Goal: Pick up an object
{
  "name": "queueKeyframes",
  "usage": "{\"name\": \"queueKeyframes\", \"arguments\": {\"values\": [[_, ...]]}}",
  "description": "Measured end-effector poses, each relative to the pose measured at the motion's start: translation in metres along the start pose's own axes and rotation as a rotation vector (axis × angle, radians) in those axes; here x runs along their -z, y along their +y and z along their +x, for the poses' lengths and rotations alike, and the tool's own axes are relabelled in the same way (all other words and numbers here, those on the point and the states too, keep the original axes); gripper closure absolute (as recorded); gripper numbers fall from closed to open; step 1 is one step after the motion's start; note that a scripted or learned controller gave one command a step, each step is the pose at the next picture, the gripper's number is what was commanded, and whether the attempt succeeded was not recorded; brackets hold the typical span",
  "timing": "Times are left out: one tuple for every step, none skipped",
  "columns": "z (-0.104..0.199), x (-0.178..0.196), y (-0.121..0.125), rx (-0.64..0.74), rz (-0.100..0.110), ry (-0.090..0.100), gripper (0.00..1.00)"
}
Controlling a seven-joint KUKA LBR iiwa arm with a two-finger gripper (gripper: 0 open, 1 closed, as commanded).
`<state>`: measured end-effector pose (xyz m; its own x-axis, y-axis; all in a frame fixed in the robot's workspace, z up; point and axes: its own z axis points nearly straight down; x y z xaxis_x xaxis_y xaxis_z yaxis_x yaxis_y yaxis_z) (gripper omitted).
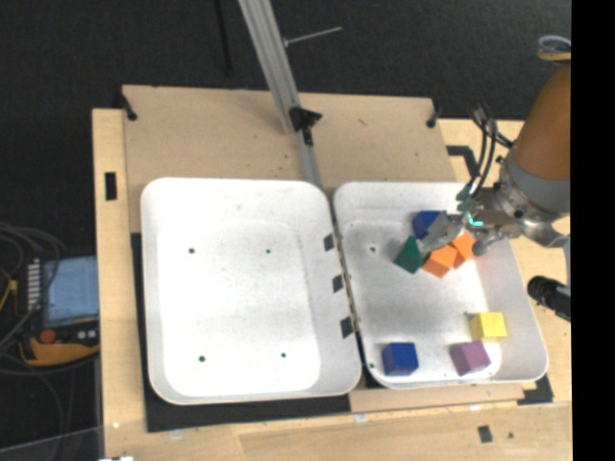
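Observation:
Several blocks lie in the right bin (509, 277). A blue block (424, 222), a green block (408, 256) and an orange block (445, 257) crowd together near the bin's upper middle. My gripper (454, 232) reaches in from the right and hangs low over this cluster, between the blue and the orange block, partly hiding both. I see no block lifted off the bin floor. Along the front of the bin sit a second blue block (400, 357), a purple block (470, 357) and a yellow block (489, 326).
The left bin (235, 286) lies beside the right one, with a ridge (341, 277) between them. A slanted metal post (274, 60) rises behind the bins. Cables and a pendant (58, 305) lie off the bench at left.

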<state>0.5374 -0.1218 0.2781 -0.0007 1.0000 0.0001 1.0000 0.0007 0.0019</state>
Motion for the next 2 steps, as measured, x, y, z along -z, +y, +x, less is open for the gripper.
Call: {"name": "queueKeyframes", "arguments": {"values": [[-0.003, -0.042, 0.000, -0.003, 0.006, -0.001, 0.00], [-0.004, -0.085, 0.003, -0.003, 0.005, -0.001, 0.00]]}}
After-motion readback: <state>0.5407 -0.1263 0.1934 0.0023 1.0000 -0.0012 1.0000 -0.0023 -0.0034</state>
